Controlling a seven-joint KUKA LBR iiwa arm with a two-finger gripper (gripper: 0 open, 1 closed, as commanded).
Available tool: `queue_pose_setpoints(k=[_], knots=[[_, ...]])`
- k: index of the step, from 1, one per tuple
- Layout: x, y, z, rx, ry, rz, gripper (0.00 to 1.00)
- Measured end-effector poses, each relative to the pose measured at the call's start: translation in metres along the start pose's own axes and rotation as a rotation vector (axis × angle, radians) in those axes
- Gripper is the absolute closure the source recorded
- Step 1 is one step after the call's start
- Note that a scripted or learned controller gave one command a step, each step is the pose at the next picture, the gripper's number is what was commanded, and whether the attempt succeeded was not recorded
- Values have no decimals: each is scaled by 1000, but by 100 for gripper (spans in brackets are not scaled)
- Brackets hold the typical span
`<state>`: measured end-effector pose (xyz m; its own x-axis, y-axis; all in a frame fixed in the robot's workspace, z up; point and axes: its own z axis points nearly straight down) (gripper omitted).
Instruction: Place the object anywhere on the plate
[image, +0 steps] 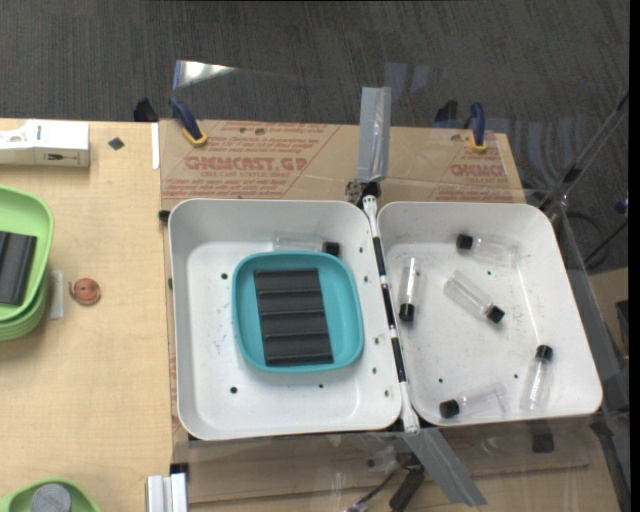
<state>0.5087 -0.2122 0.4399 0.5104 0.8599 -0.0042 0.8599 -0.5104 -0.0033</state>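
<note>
– Down on the bench, from the camera view, where does your object lie?

– You have five clear vials with black caps scattered over the right bin: one vial lies just beside the shared wall, another mid-bin, a third near the back, and two toward the front right corner and the front edge. A sixth vial lies in the left bin, just behind the teal plate, not on it.

– And the plate itself?

– It sits in the middle of the left bin, carrying a dark ridged insert. No vial rests on it.

– So which step are you at?

– By my judgement, the very start: nothing is picked, nothing placed. How the gripper's jaws stand, you cannot tell.

– What does the next move call for?

– You need a reach in to one vial, likely a free-lying one such as the mid-bin vial, with the jaws set across its narrow body. The vials are round and may roll, so centre the grasp before closing, then lift clear of the wall between the bins.
</note>
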Motion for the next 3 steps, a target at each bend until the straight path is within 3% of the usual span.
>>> queue_pose_setpoints(k=[3], knots=[[0,0,0,0,0,0,0]])
